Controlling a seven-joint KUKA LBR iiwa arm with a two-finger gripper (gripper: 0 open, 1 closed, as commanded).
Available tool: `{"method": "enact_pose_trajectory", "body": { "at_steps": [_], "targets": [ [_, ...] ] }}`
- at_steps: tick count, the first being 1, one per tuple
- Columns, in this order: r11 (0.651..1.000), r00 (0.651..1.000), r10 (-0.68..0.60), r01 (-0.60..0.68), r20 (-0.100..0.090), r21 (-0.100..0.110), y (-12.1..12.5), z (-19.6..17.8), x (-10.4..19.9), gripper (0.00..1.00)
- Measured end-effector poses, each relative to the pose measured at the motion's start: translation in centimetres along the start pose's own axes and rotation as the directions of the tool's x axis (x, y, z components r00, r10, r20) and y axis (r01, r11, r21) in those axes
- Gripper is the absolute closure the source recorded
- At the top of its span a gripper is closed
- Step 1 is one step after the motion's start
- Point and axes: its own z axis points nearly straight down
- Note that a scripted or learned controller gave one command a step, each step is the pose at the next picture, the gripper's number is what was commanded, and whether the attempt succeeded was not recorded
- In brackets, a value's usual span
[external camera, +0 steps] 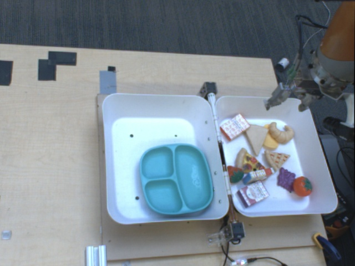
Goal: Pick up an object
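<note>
The gripper [288, 97] hangs over the far edge of the right shallow white bin [321, 165], its two fingers [274, 100] spread wide and holding nothing. Below lie toy foods: a tan croissant [280, 132], a red-checked packet [234, 126], a pizza slice [247, 161], purple grapes [286, 178] and an orange tomato [302, 186]. The left white bin [122, 148] holds a teal three-compartment plastic plate [176, 178].

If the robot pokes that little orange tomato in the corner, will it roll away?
Probably a little. The orange tomato looks round, so it is apt to roll, but the right bin wall and the purple grapes sit close and would likely stop it. It looks like a light toy.
</note>
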Motion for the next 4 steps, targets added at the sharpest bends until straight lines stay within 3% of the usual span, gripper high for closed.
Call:
{"method": "enact_pose_trajectory", "body": {
  "at_steps": [1,2,3,4],
  "targets": [
    [1.0,1.0,0.002,-0.002,0.0,0.003,-0.1,17.5,-4.2,0.0],
    [1.0,1.0,0.001,-0.001,-0.001,-0.003,-5.5,19.6,1.6,0.0],
    [1.0,1.0,0.003,-0.003,0.001,-0.008,-12.0,19.5,2.9,0.0],
    [1.0,1.0,0.003,-0.003,0.003,-0.015,-11.8,18.3,2.8,1.0]
  ]
}}
